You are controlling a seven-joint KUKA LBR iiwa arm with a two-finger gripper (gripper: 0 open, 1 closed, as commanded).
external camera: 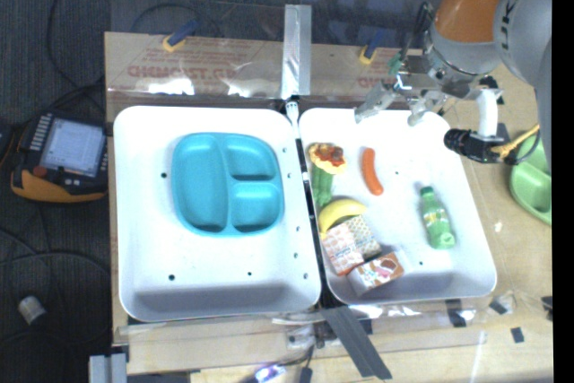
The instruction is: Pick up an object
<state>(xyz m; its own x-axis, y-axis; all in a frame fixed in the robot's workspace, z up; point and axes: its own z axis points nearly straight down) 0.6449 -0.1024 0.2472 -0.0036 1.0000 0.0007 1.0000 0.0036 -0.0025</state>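
- Landmark: the right bin, one of two white bins side by side on the desk; near means the bottom edge of the picture.
- At the right bin's near edge lie two small snack packets: a red and white one, and a checkered one just behind it, the two touching.
- A banana sits just beyond the checkered packet, toward the bin's left side.
- A green bottle lies on its side by the bin's right wall, well apart from the banana.
- Further in, a red sausage-shaped toy lies near the bin's middle.
- A yellow and red toy rests in the far left part, with a green piece just below it.
- Left of the right bin, the other bin holds a blue divided tray.
- The tool hangs over the right bin's far edge, fingers spread apart and holding nothing.
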